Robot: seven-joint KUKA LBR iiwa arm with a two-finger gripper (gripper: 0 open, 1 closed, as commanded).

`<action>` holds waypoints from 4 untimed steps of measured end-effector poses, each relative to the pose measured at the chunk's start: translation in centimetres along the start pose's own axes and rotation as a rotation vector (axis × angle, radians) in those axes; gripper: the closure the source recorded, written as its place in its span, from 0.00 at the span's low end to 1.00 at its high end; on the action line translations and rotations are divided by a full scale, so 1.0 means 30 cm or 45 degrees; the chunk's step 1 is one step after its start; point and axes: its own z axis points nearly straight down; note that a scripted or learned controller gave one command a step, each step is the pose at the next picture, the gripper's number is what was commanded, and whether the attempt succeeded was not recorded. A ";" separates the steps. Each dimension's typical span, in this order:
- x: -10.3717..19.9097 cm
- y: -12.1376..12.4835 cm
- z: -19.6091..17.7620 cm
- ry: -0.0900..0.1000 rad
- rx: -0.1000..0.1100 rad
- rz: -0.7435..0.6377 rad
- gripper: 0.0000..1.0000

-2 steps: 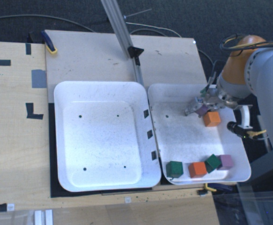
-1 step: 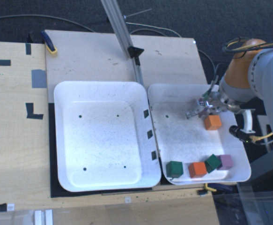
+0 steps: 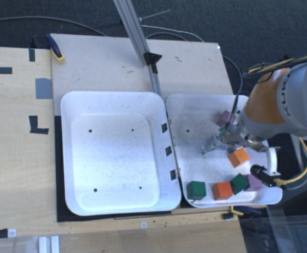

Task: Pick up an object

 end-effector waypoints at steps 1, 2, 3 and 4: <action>-0.117 0.360 -0.006 -0.007 -0.014 -0.003 0.00; -0.113 0.353 -0.037 -0.007 -0.006 -0.004 1.00; -0.100 0.332 -0.060 -0.005 -0.005 0.001 1.00; 0.183 0.355 -0.358 -0.001 -0.018 -0.010 1.00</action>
